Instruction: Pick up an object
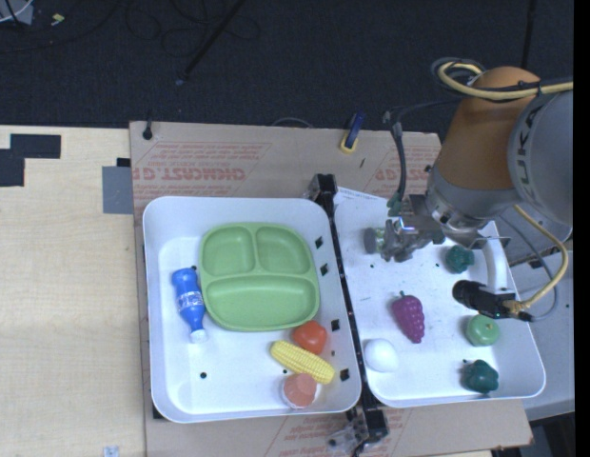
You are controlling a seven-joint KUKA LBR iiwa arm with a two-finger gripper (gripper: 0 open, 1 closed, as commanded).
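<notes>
My gripper (394,243) hangs over the upper left part of the right bin (523,388), above bare white floor. I see nothing held in it. A bunch of purple grapes (407,316) lies below it near the bin's middle. A white egg (380,355) rests at the bin's lower left. On the right side are a dark teal fruit (458,258), a green apple (482,329) and a dark green pepper (481,376).
The left bin (167,388) holds a green divided plate (259,276), a blue bottle (188,302), a yellow corn cob (302,361), a red tomato (311,336) and a peach-coloured fruit (299,388). A black divider (335,274) separates the bins.
</notes>
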